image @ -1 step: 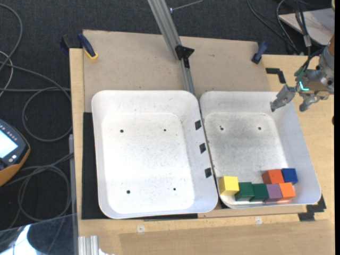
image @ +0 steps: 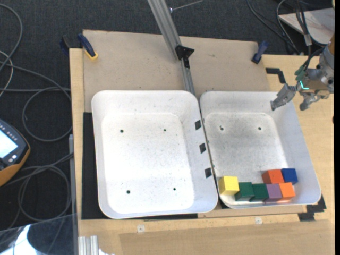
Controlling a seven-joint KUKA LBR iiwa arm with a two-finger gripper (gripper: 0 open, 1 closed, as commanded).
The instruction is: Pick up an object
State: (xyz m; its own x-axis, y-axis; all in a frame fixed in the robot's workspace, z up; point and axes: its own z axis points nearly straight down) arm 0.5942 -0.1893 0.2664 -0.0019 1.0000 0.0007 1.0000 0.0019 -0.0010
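Several small coloured blocks lie along the near edge of the right bin (image: 239, 137): a yellow block (image: 229, 184), a green block (image: 245, 190), another green block (image: 260, 191), a purple block (image: 274, 192), an orange block (image: 286, 190), a red block (image: 274, 176) and a blue block (image: 289, 175). My gripper (image: 294, 101) hangs open above the far right corner of that bin, well away from the blocks. Nothing is between its fingers.
The left bin (image: 106, 142) sits beside the right one on the wooden bench. A grey metal post (image: 169, 31) slants down to the gap between the bins. Blue clamps (image: 87, 45) hold the board's far corners. Cables lie on the floor to the left.
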